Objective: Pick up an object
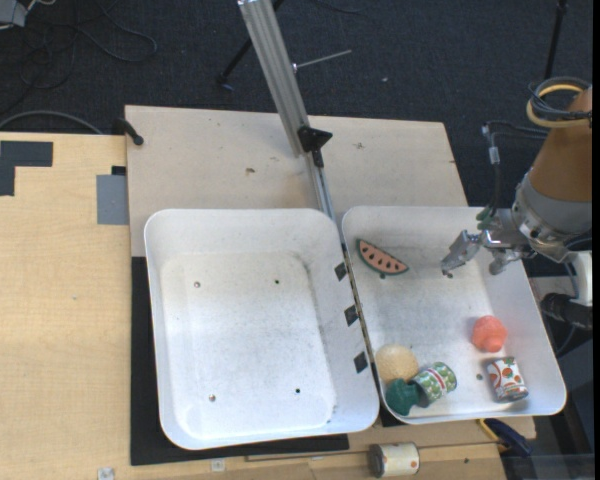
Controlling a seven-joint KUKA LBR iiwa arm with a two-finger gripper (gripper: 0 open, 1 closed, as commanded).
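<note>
The gripper hangs over the right bin, its small blurred fingers unreadable, while the arm is cut off at right.

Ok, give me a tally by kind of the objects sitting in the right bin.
Watermelon slice: 1
Orange-red ball: 1
Printed cans: 2, green-banded and red-patterned
Beige rounded lump: 1
Dark green object: 1
Total: 6

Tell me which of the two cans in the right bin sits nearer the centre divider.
The green-banded can, lying beside the dark green toy and beige ball. The red-patterned can sits toward the bin's outer right edge.
</note>
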